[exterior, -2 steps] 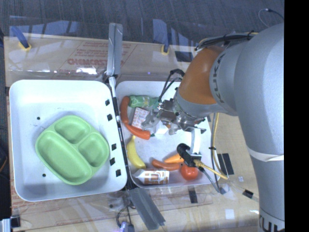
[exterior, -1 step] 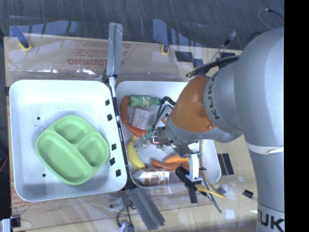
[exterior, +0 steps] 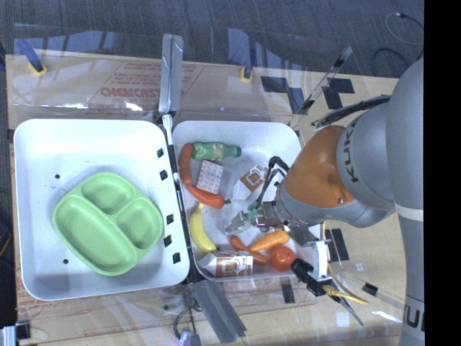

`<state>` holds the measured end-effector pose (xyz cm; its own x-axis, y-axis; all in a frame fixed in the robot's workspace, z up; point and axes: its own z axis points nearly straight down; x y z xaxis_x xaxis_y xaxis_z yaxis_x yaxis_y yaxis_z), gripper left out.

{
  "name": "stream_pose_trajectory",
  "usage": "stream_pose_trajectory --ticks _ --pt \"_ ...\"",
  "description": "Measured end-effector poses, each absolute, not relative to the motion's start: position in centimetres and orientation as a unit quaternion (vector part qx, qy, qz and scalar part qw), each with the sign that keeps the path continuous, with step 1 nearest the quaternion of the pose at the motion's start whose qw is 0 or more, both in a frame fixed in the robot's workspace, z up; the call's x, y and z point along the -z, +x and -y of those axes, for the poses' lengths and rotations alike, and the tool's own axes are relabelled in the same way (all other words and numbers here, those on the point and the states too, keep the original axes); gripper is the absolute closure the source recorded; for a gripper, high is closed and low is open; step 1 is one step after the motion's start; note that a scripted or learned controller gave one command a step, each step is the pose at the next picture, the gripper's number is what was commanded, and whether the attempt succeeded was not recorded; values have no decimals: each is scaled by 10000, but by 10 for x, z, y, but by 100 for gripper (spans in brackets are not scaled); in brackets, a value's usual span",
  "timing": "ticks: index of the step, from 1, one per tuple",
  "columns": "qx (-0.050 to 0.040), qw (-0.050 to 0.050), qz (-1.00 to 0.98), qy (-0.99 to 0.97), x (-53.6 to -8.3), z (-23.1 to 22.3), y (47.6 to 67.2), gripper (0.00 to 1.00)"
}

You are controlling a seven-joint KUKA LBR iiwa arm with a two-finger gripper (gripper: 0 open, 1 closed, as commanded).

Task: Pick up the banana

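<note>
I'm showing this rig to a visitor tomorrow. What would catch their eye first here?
Probably the arm's orange band, looming over the right bin, which is crowded with items including a yellow banana by its left wall. Next, the green divided plate lying alone in the left bin.

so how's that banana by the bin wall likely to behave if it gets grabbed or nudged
The banana looks smooth and curved, so it may slip or pivot in a pinch. It lies close along the bin wall, which probably limits sliding that way. It seems stiff, likely plastic like the carrot.
</note>
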<state>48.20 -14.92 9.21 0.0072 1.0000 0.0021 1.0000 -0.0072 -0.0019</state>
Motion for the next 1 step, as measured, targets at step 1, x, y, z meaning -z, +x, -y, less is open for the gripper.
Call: stream_pose_trajectory --ticks 1 --pt "1 13 7046 -7096 -92 149 482 0"
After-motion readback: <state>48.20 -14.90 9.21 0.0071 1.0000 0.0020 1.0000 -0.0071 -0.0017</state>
